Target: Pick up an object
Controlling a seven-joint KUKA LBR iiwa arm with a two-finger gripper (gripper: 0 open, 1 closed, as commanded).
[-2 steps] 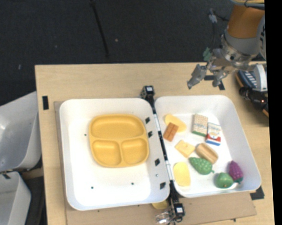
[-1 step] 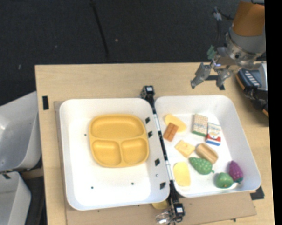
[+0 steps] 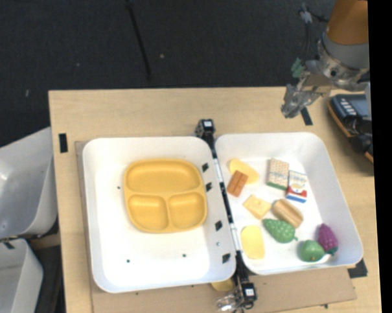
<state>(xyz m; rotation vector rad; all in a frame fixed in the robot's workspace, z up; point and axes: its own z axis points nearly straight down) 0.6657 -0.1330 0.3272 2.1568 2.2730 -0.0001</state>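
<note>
Surface (image 3: 64, 113): pale wood, carrying two shallow white bins side by side. Left bin (image 3: 109, 253): holds one yellow three-compartment tray (image 3: 165, 194), lying flat near its middle. Right bin (image 3: 326, 173): holds a scatter of toy food. Arm (image 3: 347, 19): grey with an orange band, at the upper right above the surface, beyond the far rim of the right bin. End effector (image 3: 296, 103): hanging over the bare wood just past the right bin's far corner, nothing between its fingers; whether they stand apart or together cannot be told at this sharpness. Contents of right bin, larger first: pale yellow oval piece (image 3: 253, 241) by the near left wall; brown bread roll (image 3: 288, 213) in the middle; green leafy vegetable (image 3: 279, 230) touching the roll's near side; yellow wedge (image 3: 245, 170) near the far left; small carton with green face (image 3: 278, 173); small red, white and blue carton (image 3: 296, 186) just beside it, print too small to read; tan cracker square (image 3: 256, 206); orange-brown wafer (image 3: 237, 183) touching the yellow wedge; green round fruit (image 3: 310, 251) and purple grape bunch (image 3: 326, 238), close together at the near right corner.
</note>
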